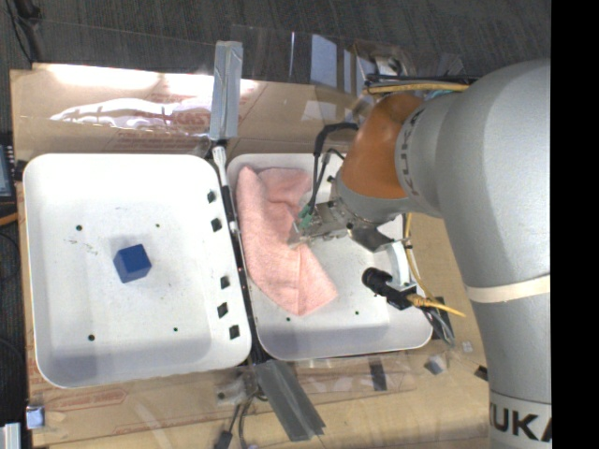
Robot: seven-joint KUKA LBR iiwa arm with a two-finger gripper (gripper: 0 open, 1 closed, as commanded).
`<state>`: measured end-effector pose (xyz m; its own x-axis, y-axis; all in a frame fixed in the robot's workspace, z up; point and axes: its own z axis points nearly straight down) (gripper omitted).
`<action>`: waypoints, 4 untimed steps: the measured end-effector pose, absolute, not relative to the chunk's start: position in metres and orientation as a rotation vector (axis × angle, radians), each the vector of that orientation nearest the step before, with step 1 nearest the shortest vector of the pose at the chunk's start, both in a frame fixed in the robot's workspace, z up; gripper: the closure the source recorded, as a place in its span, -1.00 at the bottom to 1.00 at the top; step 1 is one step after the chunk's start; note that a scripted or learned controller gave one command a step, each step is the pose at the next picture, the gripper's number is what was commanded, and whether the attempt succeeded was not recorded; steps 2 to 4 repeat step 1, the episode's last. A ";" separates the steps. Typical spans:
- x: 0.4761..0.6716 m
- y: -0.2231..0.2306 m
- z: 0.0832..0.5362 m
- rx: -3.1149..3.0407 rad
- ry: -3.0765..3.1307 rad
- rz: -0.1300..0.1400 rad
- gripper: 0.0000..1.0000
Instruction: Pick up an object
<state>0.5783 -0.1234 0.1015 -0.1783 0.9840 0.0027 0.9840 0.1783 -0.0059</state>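
A soft, rumpled pink towel [279, 241] lies in the right bin [370, 330]. The hand [307, 224] presses on its fuzzy folds; its grip cannot be told. A small blue cube [132, 262] sits in the smooth left bin [56, 344].

The KUKA iiwa arm [487, 204] is a thick, smooth, light-grey body of rounded cylindrical segments, with a pale seam ring around the lower segment. Dark letters — "KUKA", partly cut off — mark its base near the bottom edge. Above the wrist sits a glossy orange band [379, 152], domed and bulging. A thin black cable [328, 138] loops off the orange part, and yellow wiring [412, 87] runs along its top. At the tip, the gripper [314, 224] is a small metal assembly with a green component — details blurred.
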 end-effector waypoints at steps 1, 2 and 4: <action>0.625 -0.078 0.192 -1.810 -2.566 0.002 1.00; 0.625 -0.078 0.192 -1.810 -2.566 0.002 1.00; 0.625 -0.078 0.192 -1.810 -2.566 0.002 1.00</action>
